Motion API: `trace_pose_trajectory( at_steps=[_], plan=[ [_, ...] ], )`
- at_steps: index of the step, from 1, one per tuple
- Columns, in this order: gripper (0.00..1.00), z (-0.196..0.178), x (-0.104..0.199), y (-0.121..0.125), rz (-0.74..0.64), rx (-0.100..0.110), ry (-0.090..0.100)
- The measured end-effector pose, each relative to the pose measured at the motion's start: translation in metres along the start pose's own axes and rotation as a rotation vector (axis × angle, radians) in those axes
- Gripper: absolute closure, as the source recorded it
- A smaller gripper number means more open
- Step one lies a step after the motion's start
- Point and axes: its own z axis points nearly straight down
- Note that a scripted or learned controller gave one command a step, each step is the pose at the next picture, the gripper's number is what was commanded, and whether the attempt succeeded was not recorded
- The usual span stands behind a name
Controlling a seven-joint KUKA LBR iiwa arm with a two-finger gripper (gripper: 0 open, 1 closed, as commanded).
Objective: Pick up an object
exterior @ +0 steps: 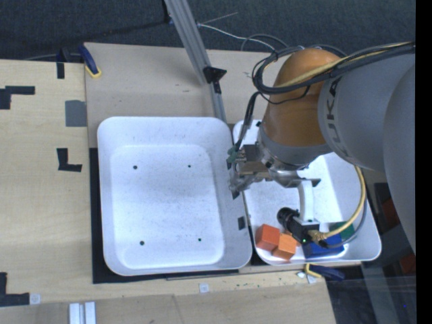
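Wooden bench (40,201) bears two white bins (162,194), arm (304,113) overhead.

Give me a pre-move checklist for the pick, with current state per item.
1. Targets present in the right bin: ok, orange block, a second orange piece and a blue object sit at its near edge.
2. Gripper over a target: not ok, it sits at the seam between the bins, away from the blocks.
3. Finger state: cannot tell.
4. Object held: cannot tell.
5. Targets separated: not ok, the pieces are bunched together.
6. Left bin rim clear of the arm: cannot tell.
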Motion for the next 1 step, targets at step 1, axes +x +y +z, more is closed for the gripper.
trace_pose_trajectory(
  at_steps=[1],
  plan=[
    [1.00,-0.0007,-0.0059,-0.0071,0.002,-0.001,0.000]
  ],
)
